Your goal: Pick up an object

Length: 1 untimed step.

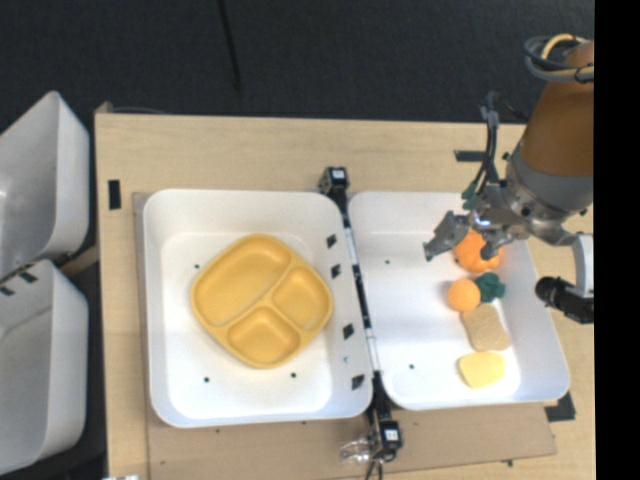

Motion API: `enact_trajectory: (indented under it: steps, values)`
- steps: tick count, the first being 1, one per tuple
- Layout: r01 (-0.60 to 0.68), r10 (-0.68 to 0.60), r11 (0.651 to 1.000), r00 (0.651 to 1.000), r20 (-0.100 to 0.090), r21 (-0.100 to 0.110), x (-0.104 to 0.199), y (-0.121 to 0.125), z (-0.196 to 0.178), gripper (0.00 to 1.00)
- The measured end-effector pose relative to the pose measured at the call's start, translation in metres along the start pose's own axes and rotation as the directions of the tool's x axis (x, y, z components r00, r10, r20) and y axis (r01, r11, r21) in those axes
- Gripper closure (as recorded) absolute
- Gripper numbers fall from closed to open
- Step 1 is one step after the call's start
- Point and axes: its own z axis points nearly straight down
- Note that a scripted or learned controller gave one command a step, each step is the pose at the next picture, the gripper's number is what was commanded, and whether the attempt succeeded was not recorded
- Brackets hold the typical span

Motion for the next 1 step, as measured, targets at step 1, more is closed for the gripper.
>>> enact_trajectory:
  steps: [1]
  values:
    - [0.003,-0.003,1.000,1.000,0.002,-0.013,0.0002,0.0019,-0.0064,0.00]
